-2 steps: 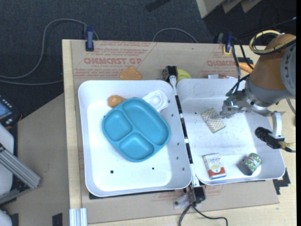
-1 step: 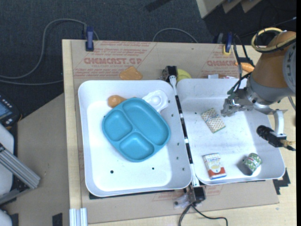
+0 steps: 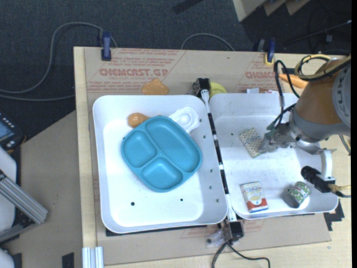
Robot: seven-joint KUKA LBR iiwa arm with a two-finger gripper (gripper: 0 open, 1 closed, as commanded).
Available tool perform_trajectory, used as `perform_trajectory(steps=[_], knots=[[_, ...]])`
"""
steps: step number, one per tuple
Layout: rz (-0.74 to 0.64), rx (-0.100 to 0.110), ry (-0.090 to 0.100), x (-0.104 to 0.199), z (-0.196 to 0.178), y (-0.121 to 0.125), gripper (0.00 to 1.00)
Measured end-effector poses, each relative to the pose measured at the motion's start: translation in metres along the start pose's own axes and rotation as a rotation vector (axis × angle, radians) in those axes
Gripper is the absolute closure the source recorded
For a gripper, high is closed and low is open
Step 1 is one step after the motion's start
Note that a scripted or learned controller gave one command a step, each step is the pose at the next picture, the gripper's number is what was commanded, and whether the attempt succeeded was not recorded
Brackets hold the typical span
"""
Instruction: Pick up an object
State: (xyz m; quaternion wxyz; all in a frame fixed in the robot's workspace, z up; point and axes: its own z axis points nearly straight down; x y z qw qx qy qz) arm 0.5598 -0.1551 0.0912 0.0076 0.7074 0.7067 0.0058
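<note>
Gripper (image 3: pixel 271 140): mine, reaching in from the right, low over the right bin (image 3: pixel 234 108). I cannot tell its state, for the wrist hides it.
Arm (image 3: pixel 321 102): grey with an orange band above the wrist, behind the gripper to its right.
Patterned packet (image 3: pixel 251 142): a flat, speckled grey piece lying on the bin floor just to the gripper's left, touching it or nearly so; whether it is gripped cannot be judged.
Small carton (image 3: pixel 254 197): white, orange and red, below the gripper and slightly left, near the bin's front rim.
Green can (image 3: pixel 297 194): on its side, below and to the right of the gripper, by the front right corner of the bin.
Left bin (image 3: pixel 111 205): across the divider, left of the gripper.
Blue tray (image 3: pixel 161 152): three compartments, set at a slant, well left of the gripper.
White lid-like piece (image 3: pixel 184 118): touching the tray's upper right edge, left and above the gripper.
Orange round item (image 3: pixel 136 119): at the tray's upper left edge, farther left.
Worktop (image 3: pixel 89 149): cardboard-faced, bearing both bins.
Yellow object (image 3: pixel 216 88): beyond the bins' far rim, above and left of the gripper.
Orange piece (image 3: pixel 154 86): on the worktop behind the left bin, far left and above.
</note>
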Motion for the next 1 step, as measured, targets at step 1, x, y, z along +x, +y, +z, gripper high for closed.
perform_trajectory(steps=[1], knots=[[0.001,0.006,-0.003,-0.0016,0.002,-0.002,0.0]])
